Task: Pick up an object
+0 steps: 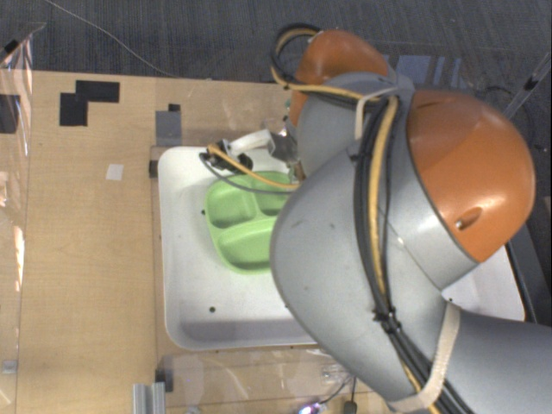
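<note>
Looks like the approach step of the pick, judging from the layout: poised over the far end of the white bin (185,257), with nothing seen lifted. Cannot tell the opening of the claw (281,145), wide or narrow, nor any hold on anything; mostly hidden behind the arm's own bulk.

Likeliest target: the green divided tray (246,227), lying flat in the far half of the bin, with two compartments visible and the right part covered by the arm. Sits just below and beside the claw in the view; touching or apart, impossible to say. Elsewhere on the bin floor, just a small dark speck (211,310) toward the near end, too small to name.

Next, probably calls for settling over a rim or the dividing wall of the tray, closing there, then lifting straight up. Worth guarding against: a thin, shallow, smooth plastic edge, easy to slip off, and liable to tip the tray under a one-sided hold.

As for pose: grey arm (362,257) entering from the right, folded tightly, elbow raised toward the camera and looming over the right side of the bin, well clear of the bare wooden surface (86,231) on the left. Orange joint cap (470,175) facing up at the near joint, orange band (332,54) farther off above the wrist, wrist pointed down toward the bin's far edge.
</note>
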`<state>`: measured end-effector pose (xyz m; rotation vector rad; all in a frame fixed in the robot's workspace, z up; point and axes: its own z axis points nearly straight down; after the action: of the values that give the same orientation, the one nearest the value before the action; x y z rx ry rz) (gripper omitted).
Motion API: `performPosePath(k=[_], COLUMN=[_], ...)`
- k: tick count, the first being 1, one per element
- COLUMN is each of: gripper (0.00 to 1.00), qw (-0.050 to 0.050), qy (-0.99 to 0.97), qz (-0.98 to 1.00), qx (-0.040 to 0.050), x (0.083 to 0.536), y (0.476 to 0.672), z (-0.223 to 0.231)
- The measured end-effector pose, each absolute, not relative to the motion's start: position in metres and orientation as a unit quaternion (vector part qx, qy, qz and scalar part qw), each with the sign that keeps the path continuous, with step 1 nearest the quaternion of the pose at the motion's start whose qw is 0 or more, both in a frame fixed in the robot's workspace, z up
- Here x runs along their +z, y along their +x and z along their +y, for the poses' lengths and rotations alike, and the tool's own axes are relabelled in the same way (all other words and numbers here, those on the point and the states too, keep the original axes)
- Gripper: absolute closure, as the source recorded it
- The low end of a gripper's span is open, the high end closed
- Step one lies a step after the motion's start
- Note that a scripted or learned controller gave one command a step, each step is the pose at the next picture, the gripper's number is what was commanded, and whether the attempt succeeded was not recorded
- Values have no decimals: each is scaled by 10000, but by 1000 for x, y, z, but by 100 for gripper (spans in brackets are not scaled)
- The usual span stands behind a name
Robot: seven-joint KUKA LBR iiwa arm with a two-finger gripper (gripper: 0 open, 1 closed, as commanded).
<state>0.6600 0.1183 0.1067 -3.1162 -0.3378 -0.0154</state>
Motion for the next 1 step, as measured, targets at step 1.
performPosePath(k=[1], gripper=[100], qw=[6], qy=[-9948], qz=[-1016], qx=[-11], x=[122], y=[651], z=[116])
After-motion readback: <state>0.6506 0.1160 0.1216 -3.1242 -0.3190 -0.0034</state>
